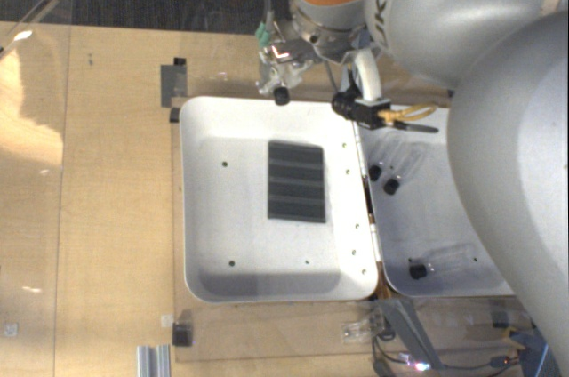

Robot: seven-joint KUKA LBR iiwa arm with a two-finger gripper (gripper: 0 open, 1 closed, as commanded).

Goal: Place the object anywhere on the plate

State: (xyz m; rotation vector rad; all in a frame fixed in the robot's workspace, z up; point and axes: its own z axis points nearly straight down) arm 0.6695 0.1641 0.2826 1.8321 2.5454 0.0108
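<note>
I find the fingers (276, 85) low at the far rim of the left bin (213, 215), at about the middle of that rim. From this view I cannot tell whether they are open or closed, and I see nothing between them.

A dark grey ribbed slab (296, 181) lies flat near the middle of the left bin. It is on the camera's side of the fingers and well apart from them, with bare white floor all round it. It touches no wall.

The right bin (444, 215) lies to the view's right of the fingers. Two small black pieces (391, 185) sit near its left wall, closer to the fingers, and a third small black piece (415, 271) sits by its near rim, farthest from them. A faint clear item lies beside that third piece; I cannot make out what it is.

Both bins rest on the pale wooden surface (89, 188).
</note>
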